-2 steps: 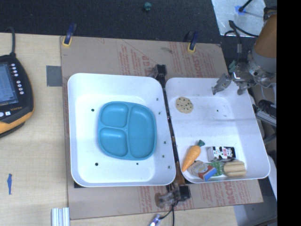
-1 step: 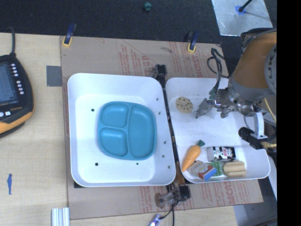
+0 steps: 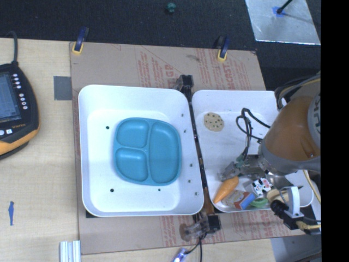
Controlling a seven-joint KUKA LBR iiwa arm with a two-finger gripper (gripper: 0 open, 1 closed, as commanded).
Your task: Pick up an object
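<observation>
My gripper (image 3: 235, 171) reaches down into the right bin (image 3: 232, 100), low near its front edge, under the orange wrist band. Its grey fingers sit just above an orange carrot-shaped toy (image 3: 226, 190) that lies by the bin's front left corner. Beside the carrot lie small blue, green and red pieces (image 3: 252, 200), partly hidden by the wrist. A round chocolate-chip cookie (image 3: 214, 121) rests apart at the back of the same bin. I cannot make out whether anything sits between the fingers.
The left bin (image 3: 92, 190) holds a blue three-compartment plate (image 3: 147, 150). A teach pendant (image 3: 13, 108) lies at the far left of the bench. Clamps (image 3: 221, 48) pin the cardboard at the back. A black cable (image 3: 246, 121) loops beside the wrist.
</observation>
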